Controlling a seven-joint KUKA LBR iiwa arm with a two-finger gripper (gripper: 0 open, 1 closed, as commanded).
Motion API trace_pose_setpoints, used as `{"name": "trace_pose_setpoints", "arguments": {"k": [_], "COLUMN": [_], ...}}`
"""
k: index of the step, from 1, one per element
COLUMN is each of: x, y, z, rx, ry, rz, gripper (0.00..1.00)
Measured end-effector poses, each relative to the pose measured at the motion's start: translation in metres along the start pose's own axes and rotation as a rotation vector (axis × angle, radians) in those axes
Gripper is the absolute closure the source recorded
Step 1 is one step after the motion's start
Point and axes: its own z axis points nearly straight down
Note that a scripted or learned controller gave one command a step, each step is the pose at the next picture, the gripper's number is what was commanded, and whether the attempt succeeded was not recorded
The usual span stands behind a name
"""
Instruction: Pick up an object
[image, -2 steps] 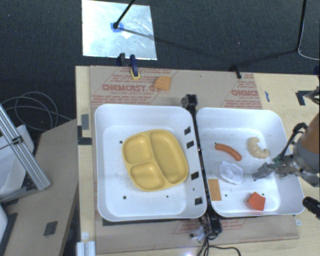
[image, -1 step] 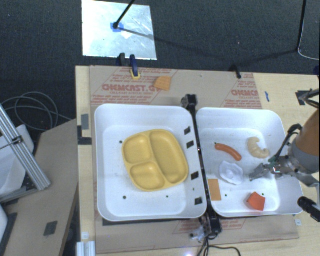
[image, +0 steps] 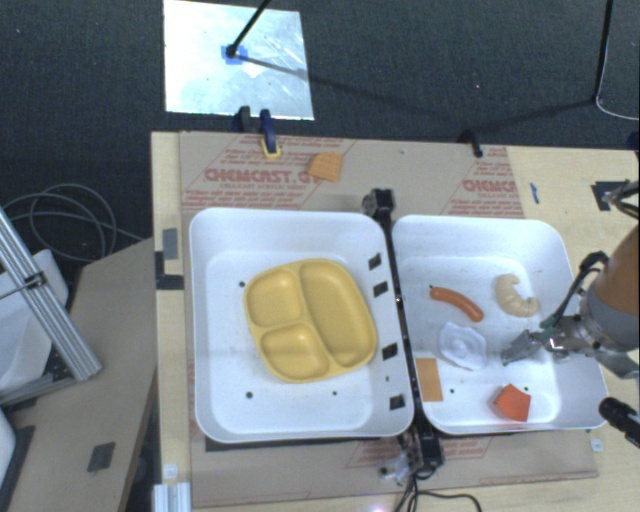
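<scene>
Nearest the camera, an orange block (image: 512, 403) sits low in the right bin (image: 480, 232), a flat tan card (image: 428, 379) to its left. Just above, the tool (image: 522, 347) hangs in from the right, arm cut off at the frame edge; its fingertips blur together, so open or closed cannot be told. Beside it lies a clear, hard-to-read plastic piece (image: 463, 346). Further back: a red sausage (image: 456, 302) and pale shrimp (image: 515, 295). The left bin (image: 222, 240) carries a yellow divided tray (image: 310, 318).
</scene>
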Motion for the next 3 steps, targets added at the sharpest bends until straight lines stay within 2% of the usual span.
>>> {"name": "trace_pose_setpoints", "arguments": {"k": [1, 2, 3], "x": [0.002, 0.000, 0.024], "y": [0.001, 0.056, 0.150], "z": [-0.023, 0.003, 0.025], "rx": [-0.002, -0.005, -0.011], "ry": [0.000, -0.001, -0.004], "rz": [-0.004, -0.005, -0.010], "gripper": [0.00, 0.00, 0.00]}}
